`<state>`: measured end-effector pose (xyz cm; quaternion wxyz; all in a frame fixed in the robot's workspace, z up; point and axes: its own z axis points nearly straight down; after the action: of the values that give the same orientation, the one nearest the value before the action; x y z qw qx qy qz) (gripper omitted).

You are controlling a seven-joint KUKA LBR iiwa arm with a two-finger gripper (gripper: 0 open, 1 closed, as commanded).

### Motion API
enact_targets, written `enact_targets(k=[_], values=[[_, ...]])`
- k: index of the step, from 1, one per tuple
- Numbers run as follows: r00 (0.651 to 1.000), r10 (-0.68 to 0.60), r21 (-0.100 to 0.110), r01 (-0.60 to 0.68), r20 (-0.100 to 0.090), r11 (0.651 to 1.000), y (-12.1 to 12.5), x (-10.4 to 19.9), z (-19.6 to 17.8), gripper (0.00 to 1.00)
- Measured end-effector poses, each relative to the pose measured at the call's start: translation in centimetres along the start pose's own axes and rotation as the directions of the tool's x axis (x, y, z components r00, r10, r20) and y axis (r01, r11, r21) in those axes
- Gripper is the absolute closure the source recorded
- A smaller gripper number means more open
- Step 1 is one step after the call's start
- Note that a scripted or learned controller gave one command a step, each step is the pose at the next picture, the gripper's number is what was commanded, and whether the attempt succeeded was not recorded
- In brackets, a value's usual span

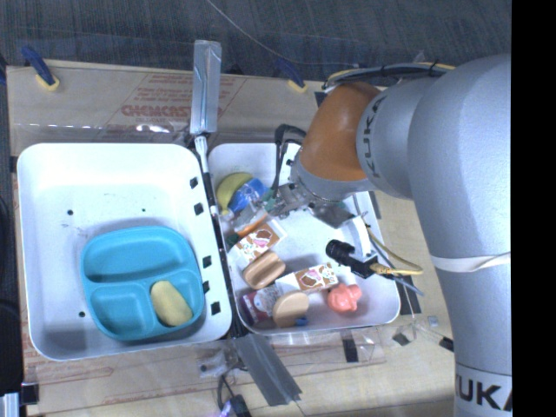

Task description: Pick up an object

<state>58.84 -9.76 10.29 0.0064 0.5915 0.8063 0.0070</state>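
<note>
Approach step: tool (pixel 276 200) low in right bin (pixel 382 307) beside yellow ball (pixel 231 187); its grip state cannot be told. Next: close, lift.

Bulky grey arm (pixel 443 155), orange wrist band (pixel 339 137), black "KUKA" lettering (pixel 482 395)
</note>
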Motion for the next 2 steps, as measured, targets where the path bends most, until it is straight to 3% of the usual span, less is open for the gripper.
enact_targets(k=[1,2], values=[[0.999,-0.042,0.017,0.042,-0.002,0.999,4.6,-2.2,1.0,0.00],[1.000,-0.001,0.020,0.001,0.000,1.000,4.5,-7.8,1.1,0.00]])
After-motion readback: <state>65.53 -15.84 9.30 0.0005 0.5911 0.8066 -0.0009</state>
